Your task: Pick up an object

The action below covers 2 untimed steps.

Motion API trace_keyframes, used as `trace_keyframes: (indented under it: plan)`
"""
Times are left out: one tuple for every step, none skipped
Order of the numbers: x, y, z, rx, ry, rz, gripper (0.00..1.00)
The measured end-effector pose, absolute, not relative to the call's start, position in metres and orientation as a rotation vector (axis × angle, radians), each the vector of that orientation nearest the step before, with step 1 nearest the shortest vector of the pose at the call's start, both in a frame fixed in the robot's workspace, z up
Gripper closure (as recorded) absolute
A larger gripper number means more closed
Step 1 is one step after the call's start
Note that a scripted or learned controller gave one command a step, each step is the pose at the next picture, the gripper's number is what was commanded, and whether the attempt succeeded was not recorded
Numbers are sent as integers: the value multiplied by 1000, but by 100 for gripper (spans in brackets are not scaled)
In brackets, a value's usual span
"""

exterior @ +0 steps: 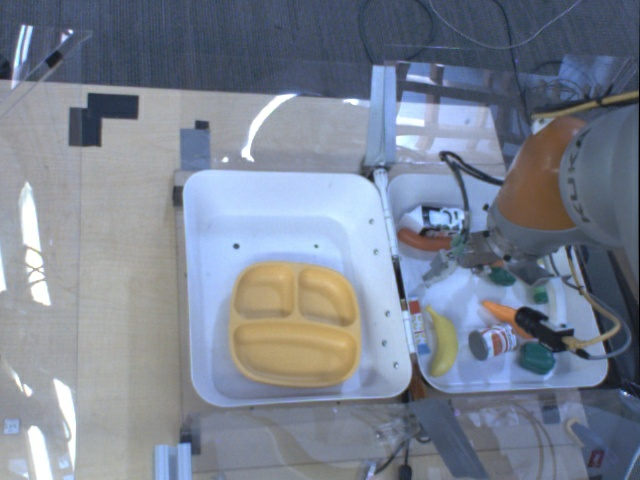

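Your fingers (452,261) hang just above the banana (442,340); I cannot tell their spread. The yellow tray (295,323) lies well left of the banana.

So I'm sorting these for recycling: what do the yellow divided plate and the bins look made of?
The yellow plate looks like moulded plastic with a matt finish: even colour, rounded compartment walls, soft sheen. The left bin and right bin seem to be thin glossy white plastic, judging by rounded corners and bright reflections, though painted metal can't be ruled out.

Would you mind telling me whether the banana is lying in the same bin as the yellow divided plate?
No, the banana lies in the right bin, while the yellow divided plate sits in the left bin.
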<state>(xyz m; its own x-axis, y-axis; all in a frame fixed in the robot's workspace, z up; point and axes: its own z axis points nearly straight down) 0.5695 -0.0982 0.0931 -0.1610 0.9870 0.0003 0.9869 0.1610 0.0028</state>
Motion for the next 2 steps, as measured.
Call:
trace_keyframes:
  plan:
    - [645,-96,88,1999,2427,-18,0]
    - [647,-96,100,1986,2430,-17,100]
